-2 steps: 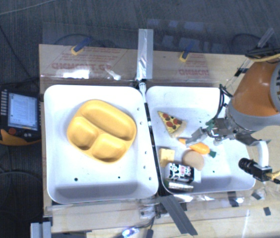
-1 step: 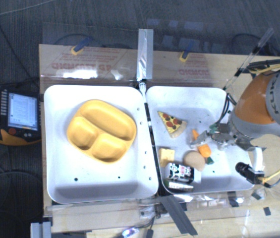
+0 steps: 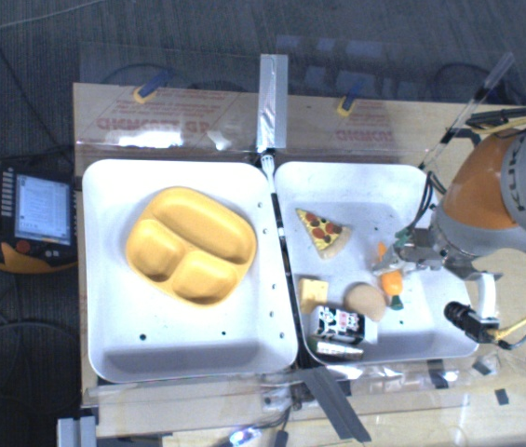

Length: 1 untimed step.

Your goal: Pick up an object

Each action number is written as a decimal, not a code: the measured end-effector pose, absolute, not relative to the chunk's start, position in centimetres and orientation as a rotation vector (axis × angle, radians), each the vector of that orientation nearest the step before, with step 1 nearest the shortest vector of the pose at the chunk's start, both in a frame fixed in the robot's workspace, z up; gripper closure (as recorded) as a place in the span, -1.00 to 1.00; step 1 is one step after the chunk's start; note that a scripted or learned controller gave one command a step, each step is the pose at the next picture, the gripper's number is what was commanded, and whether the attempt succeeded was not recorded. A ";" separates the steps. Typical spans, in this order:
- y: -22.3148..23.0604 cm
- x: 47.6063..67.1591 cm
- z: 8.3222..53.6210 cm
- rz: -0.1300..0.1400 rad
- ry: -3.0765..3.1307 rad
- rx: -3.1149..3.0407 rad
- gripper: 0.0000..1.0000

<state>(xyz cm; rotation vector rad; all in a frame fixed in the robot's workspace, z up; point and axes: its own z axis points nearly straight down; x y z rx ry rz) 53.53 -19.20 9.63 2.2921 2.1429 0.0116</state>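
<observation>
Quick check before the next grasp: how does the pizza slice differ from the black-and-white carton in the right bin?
The pizza slice is a flat tan wedge with red topping; the carton is a boxy block printed black and white. The pizza slice lies in open floor near the bin's middle; the carton sits against the near wall, close beside a yellow block. Both lie in the right bin.

I see the wooden bench (image 3: 486,124) carrying two shallow white bins side by side — the left bin (image 3: 114,250) touching the right bin (image 3: 356,177) along their shared edge. Just left of the left bin sits a handheld control pendant (image 3: 30,214) — screen lit, partly off the bench's edge.
</observation>
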 end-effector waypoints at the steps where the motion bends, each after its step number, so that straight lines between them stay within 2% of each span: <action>1: -15.2 57.9 22.5 -0.011 2.016 2.412 1.00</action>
